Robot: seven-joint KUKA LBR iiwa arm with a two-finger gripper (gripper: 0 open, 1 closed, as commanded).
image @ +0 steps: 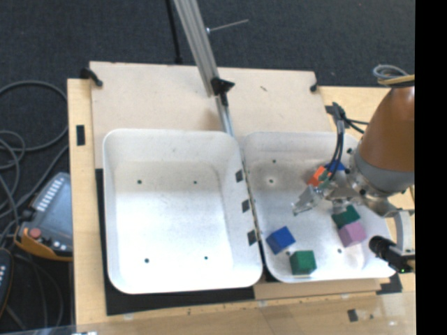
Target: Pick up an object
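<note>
Approach step: claw low in right bin, state I cannot tell, nothing visibly held; next, centre over blue cube, then descend.

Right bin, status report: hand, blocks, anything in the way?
Hand low over right bin, nothing seen in it. Blue block, green block, purple block loose on floor. No obstruction.

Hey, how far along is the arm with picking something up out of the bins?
Nothing looks picked yet. The blue block, green block, dark green block and purple block all lie on the right bin's floor. The gripper is low inside that bin, beside them, with no block seen in it. Grasping and lifting remain.
</note>
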